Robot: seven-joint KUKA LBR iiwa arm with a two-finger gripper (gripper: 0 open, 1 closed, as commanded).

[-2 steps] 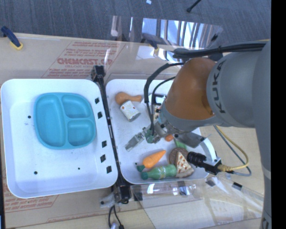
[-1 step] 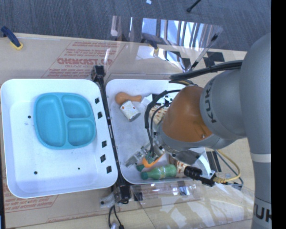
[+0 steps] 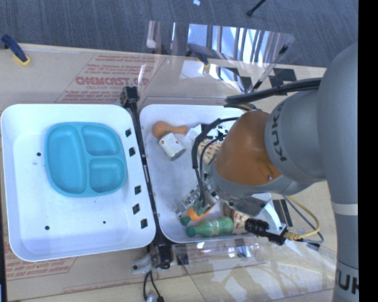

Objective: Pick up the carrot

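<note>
Grey arm [image 3: 315, 143], orange band [image 3: 242, 150], black cables [image 3: 271, 92]

Two bins side by side on the bench [image 3: 63, 80]. In the left bin [image 3: 19, 168], toward its far side: a divided tray [image 3: 85, 157]. In the right bin [image 3: 170, 187], at the far left: a drumstick toy [image 3: 169, 130], with a small block [image 3: 172, 146] just in front of it. At the near edge: a carrot [image 3: 198, 214] touching a bottle [image 3: 209, 227] lying on its side before it. Directly over the carrot: the hand [image 3: 198, 201], under the arm [image 3: 290, 150] reaching in from the right.
</note>
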